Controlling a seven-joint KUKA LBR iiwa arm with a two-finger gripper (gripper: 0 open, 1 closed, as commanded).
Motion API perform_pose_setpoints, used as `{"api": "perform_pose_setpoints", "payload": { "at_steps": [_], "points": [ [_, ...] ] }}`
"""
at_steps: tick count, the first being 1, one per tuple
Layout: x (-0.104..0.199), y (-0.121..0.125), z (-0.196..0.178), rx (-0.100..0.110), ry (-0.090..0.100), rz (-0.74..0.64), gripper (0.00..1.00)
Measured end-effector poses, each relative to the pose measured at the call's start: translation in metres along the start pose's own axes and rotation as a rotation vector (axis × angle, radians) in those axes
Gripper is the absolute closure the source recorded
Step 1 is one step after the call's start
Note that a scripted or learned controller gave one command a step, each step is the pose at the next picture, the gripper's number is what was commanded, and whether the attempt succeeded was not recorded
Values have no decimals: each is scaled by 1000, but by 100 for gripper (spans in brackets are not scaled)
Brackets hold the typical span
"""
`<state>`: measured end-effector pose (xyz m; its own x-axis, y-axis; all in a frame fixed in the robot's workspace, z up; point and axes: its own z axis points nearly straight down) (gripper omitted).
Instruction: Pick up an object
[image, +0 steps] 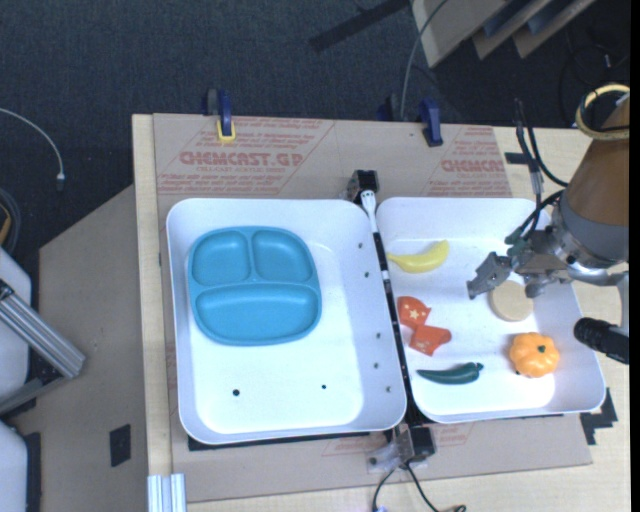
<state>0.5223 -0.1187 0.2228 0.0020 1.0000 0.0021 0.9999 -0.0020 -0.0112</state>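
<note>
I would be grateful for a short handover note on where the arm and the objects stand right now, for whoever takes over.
Gripper: over the right bin, above a pale round disc. No object is seen between its fingers, so nothing counts as picked.
Right bin contents: yellow banana near the top, red pieces by the divider, dark green pepper near the front, orange pumpkin at the right.
Left bin: holds a blue divided plate.
Done: arm positioned over the right bin.
Left: close on one object and lift it.
</note>
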Motion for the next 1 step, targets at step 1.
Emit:
{"api": "perform_pose_setpoints", "payload": {
  "at_steps": [1],
  "points": [
    [0,2,-5,-11,-2,-2,0]
  ]
}}
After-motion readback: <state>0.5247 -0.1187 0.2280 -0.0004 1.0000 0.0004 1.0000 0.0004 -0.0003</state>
